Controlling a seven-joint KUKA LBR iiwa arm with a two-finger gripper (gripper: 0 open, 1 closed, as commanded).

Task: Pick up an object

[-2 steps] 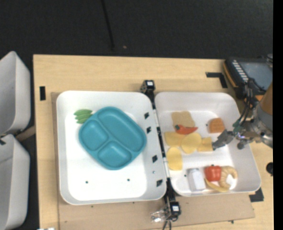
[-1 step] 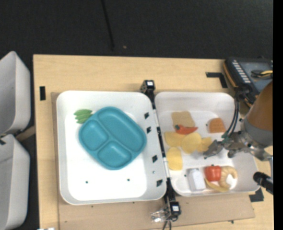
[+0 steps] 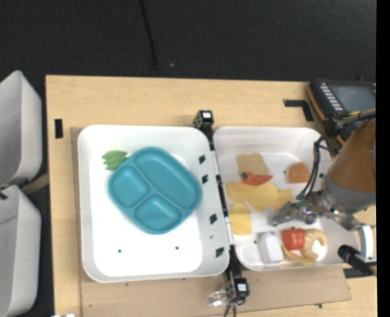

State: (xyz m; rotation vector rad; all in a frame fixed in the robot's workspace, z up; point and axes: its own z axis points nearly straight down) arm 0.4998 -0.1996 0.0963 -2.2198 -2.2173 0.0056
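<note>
Looking down at a tan wooden surface with two shallow white bins side by side. Left bin carrying a blue divided tray, long axis running diagonally from upper left to lower right, with a small green leafy piece touching its upper left corner. Right bin packed with play-food bits: a tan bread-like slice near the top, a red pepper-shaped piece lying just below it with its long axis roughly left-right and tip toward the right, an orange-brown chunk off to the right, several pale yellow pieces in the middle, another yellow one lower left, standing more upright in the view. Near the front edge, a small white block just beside a red item resting against a cream ring-shaped thing. Grey arm with orange band coming in from the right, pincer low over the right bin, just above the red item and right of the yellow pieces. Can't tell if the fingers are spread or pressed together, too dark and blurry there, nothing visibly pinched. No readable labels or writing anywhere.
</note>
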